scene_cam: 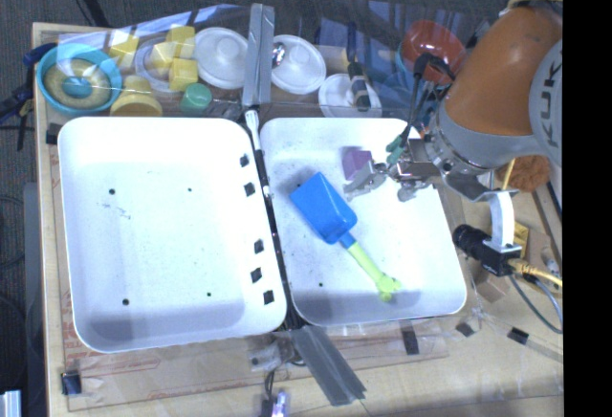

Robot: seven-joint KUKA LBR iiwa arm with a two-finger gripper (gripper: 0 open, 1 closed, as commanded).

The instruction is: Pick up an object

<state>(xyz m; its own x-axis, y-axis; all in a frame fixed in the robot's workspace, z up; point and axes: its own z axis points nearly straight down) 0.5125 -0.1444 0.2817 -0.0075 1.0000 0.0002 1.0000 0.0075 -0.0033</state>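
While nothing is lifted yet, pick pending | scoop point(330, 214), blue with green handle, lies flat mid right bin point(435, 296) | purple block point(357, 160) beyond it, beside gripper point(368, 178); grip state cannot be told | left bin point(76, 214) alongside | cups point(158, 66) and lids point(258, 61) crowd bench's far edge

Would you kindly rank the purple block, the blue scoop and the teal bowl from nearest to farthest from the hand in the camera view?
1. The purple block, in the right bin, right beside the hand.
2. The blue scoop, mid right bin, below and left of the hand.
3. The teal bowl, behind the left bin at the far left corner, clearly farthest.
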